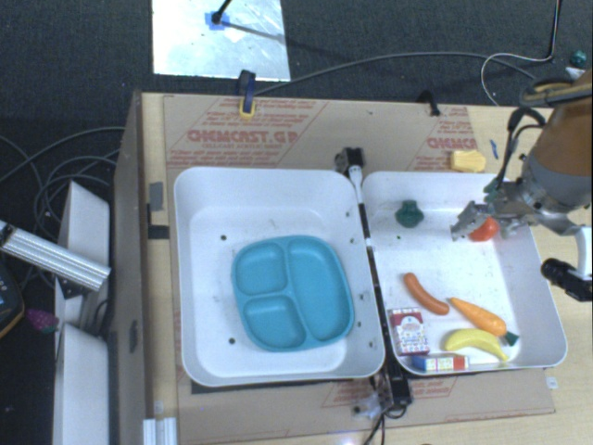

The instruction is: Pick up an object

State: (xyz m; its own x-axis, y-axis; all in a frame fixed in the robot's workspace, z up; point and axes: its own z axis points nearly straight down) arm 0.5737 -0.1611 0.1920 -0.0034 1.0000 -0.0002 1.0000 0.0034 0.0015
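Note:
My gripper (475, 224) hangs over the far right part of the right bin (528, 276), reaching in from the right. A small red round object (485, 232) sits between its grey fingers (462, 222), and the gripper is shut on it. Elsewhere in the right bin lie a dark green piece (409, 215) at the far left, an orange-red sausage (425, 294) in the middle, and a carrot (478, 314) and a banana (474, 343) toward the near right.
A small red and white box (408, 330) and a flat carton (435, 363) lie at the right bin's near left edge. The left bin (213, 211) holds a blue divided plate (292, 292). A yellow block (469, 161) rests on the bench behind the right bin.

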